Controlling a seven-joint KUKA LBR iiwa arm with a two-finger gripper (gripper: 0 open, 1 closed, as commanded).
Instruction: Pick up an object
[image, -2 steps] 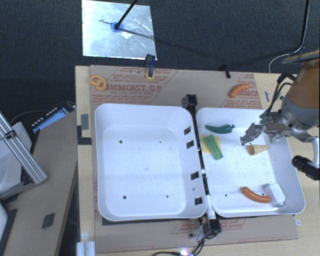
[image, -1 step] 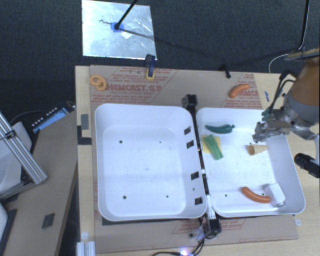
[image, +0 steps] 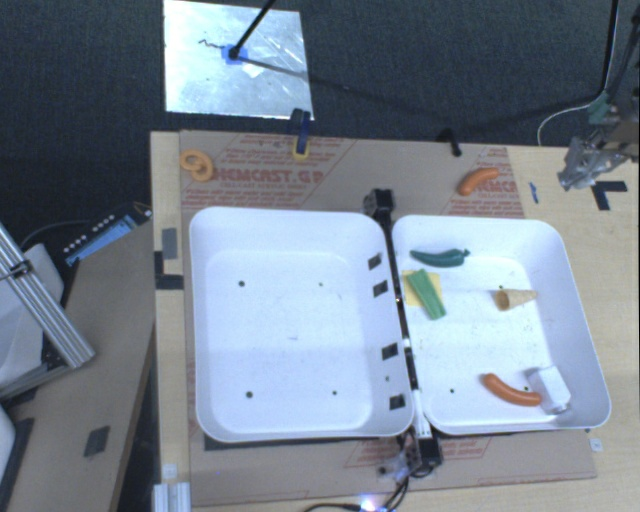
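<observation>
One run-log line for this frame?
gripper: above bench, outside bins | right bin: green pepper, green block, cone, sausage | nothing held

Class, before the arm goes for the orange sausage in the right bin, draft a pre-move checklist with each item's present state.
1. Orange sausage-shaped toy lies in the right white bin: ok.
2. Nothing lies on top of the sausage: ok.
3. Free space around it: not ok; a small white block sits against its right end, near the bin wall.
4. Green pepper, green wedge and tan cone lie apart from it: ok.
5. Gripper readiness, at the bench's far right corner: cannot tell.
</observation>
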